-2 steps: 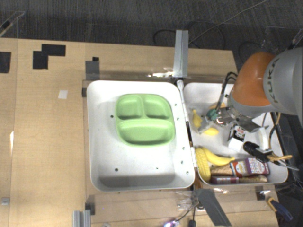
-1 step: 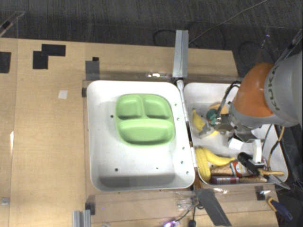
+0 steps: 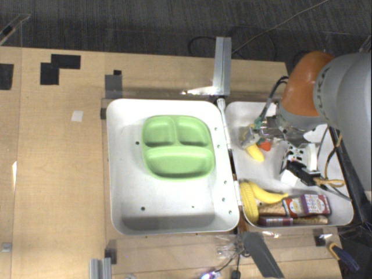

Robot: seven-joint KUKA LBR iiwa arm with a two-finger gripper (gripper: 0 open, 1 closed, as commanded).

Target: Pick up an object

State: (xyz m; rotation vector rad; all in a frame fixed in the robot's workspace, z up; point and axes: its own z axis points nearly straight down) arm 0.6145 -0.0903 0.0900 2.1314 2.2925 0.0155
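**Item under task.** A small yellow object (image 3: 254, 151) lies on the floor of the right bin (image 3: 241, 116), in its far half and near the wall shared with the neighbouring bin. A small orange-red piece (image 3: 265, 145) sits just beside it, possibly touching; the view is too coarse to settle that.

**Tool.** The tool (image 3: 256, 137) hangs directly over this pair, low and close to the yellow object. Nothing is seen held in it. Whether it stands wide or narrow cannot be told from this slant.

**Surroundings.**
- Along the near side of the same bin lie a corn cob (image 3: 249, 201), a banana (image 3: 271, 196) against it, a printed packet (image 3: 307, 204) and a dark bar (image 3: 289, 220), all well apart from the tool.
- The left bin (image 3: 125, 173) holds a green divided plate (image 3: 177, 145).
- Both bins rest on the wooden counter (image 3: 52, 173).
- The arm (image 3: 343, 92) reaches in from the right.

**Assessment.** The step in hand is judged to be the approach to a grasp; the pick-up is not yet done. The next move calls for centring on the yellow object alone, clear of the orange-red piece and the bin wall. A firm closure and a straight lift would follow.
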